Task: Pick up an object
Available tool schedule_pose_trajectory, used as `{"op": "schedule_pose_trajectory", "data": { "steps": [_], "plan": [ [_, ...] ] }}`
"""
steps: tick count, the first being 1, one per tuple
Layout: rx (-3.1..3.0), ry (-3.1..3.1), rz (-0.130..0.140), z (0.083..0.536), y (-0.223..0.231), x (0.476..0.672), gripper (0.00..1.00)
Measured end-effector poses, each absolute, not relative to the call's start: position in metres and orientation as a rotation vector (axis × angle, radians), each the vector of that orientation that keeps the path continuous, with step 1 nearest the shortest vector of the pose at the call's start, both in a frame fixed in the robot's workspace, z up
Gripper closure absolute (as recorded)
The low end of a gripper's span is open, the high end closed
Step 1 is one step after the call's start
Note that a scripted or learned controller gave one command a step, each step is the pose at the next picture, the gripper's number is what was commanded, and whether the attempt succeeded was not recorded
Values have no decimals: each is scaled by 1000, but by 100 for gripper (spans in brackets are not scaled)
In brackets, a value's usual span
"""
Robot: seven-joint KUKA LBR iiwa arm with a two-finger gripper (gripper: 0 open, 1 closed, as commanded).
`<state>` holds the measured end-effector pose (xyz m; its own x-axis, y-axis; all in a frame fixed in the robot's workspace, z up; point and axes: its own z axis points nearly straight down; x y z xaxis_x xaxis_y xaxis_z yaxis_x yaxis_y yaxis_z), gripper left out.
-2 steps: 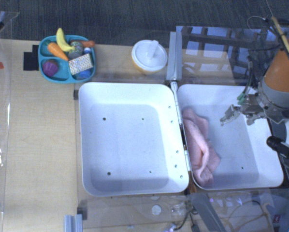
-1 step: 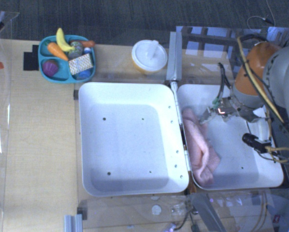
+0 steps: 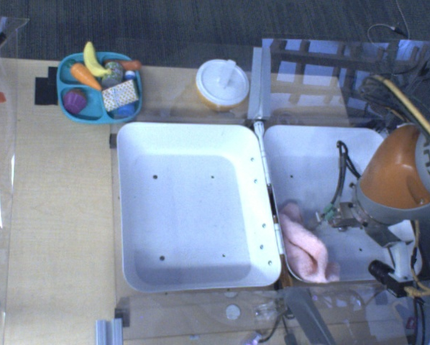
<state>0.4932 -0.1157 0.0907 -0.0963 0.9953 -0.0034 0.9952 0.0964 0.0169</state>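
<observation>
A soft pink cloth [image 3: 305, 246] lies crumpled at the lower left of the right bin [image 3: 301, 149]. My pincer [image 3: 337, 218] hangs just beside it, right of it. I cannot tell how my pincer stands.

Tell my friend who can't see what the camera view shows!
A grey and orange robot arm reaches into the right white bin, its hand beside a crumpled pink cloth. Behind the left white bin sit a blue tray of toy food and a white lidded cup.

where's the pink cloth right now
The pink cloth lies in the right bin, in its near left corner against the wall shared with the left bin, just left of the gripper.
</observation>
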Motion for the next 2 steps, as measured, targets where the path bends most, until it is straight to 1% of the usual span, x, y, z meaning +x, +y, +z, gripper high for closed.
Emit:
{"op": "schedule_pose_trajectory", "data": {
  "steps": [1,2],
  "plan": [
    [2196,2246,1,121,-134,588,0],
    [2035,2375,11,90,-93,563,0]
  ]
}}
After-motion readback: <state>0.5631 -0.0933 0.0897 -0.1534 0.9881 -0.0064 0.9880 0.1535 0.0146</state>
